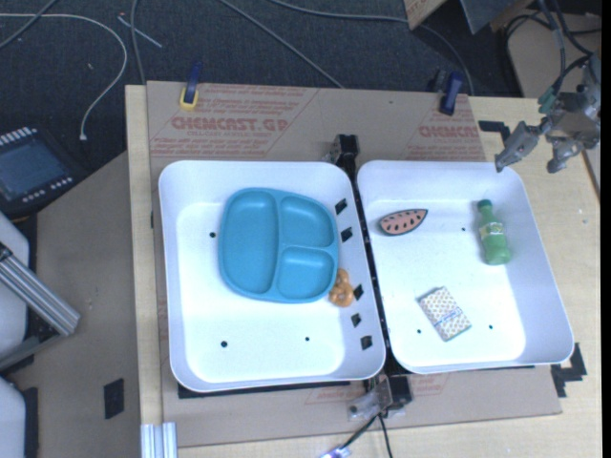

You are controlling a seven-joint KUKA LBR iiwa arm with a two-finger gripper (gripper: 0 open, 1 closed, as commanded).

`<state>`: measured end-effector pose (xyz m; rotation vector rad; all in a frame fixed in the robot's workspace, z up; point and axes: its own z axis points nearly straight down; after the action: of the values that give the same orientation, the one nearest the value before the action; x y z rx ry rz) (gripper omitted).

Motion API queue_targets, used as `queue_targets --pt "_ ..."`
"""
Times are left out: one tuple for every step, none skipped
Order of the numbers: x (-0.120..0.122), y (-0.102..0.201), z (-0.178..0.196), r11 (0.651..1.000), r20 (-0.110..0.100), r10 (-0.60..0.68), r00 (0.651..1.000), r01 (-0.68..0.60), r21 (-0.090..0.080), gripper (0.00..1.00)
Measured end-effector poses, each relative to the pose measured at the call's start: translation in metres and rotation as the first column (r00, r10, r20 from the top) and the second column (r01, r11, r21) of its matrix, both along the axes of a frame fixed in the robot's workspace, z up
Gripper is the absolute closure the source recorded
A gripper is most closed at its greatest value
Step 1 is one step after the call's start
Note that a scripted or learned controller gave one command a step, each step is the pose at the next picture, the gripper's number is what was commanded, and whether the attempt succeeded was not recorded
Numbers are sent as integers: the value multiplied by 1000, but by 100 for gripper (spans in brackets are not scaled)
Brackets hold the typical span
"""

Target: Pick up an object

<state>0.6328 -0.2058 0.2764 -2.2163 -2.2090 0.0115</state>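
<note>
Bottle [493,233], green and likely light, stiff, slippery plastic lying near the right bin's [549,327] far right edge, seems best pinched across its body by the gripper [532,151], whose fingers hang spread above that bin's far right corner.

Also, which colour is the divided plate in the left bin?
Light blue, seen in the camera view: divided plate.

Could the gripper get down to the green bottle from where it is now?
Probably yes. The gripper hangs open above the right bin's far corner, and the green bottle lies just below it in the view, with nothing on top or touching.
</note>
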Motion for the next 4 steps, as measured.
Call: queue_targets --pt "2 1 9 1000 14 4 1000 -4 -3 0" --pt "9 4 -36 1000 10 5 1000 -5 -2 0" --pt "3 7 -80 1000 9 4 1000 -4 -2 0" --pt "7 9 -122 1000 10 5 1000 -5 -2 0"
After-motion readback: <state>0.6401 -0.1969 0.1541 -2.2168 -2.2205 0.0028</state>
